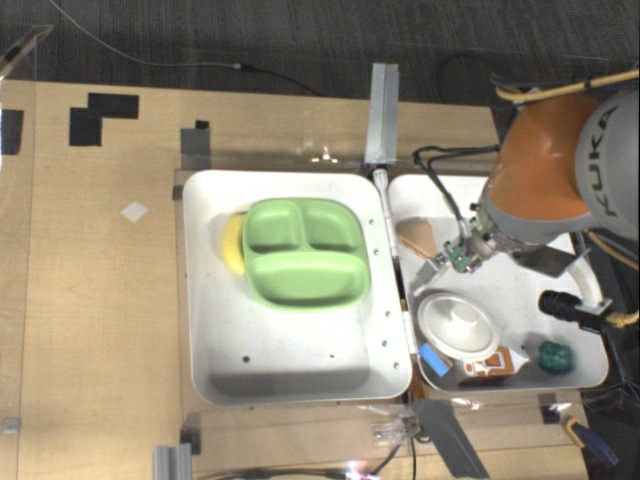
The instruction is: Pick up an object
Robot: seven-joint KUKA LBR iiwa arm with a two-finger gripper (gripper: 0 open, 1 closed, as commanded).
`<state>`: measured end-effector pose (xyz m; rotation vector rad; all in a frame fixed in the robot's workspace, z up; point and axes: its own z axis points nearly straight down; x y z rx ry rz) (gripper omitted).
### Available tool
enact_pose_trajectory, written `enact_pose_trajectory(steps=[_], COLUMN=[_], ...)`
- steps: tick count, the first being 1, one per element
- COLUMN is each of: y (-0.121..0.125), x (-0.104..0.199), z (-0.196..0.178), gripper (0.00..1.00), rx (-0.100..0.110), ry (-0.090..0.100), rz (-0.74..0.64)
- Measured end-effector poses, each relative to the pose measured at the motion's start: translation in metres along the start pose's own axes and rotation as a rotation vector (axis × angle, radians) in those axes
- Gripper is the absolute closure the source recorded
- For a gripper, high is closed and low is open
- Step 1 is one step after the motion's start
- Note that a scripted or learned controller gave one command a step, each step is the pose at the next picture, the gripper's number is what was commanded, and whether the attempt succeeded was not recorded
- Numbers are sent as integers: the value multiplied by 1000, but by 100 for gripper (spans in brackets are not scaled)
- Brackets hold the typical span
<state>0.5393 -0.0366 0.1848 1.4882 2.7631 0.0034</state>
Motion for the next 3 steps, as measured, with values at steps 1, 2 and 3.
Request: enact_pose_trajectory(steps=[1,2,3], y=[13,72,55], x=[-72,-121,-115], z=[90,96,11], gripper=[0,0,0], rx=[0,16,-4], ry=[-1,13,-4], rz=[0,-151,-32])
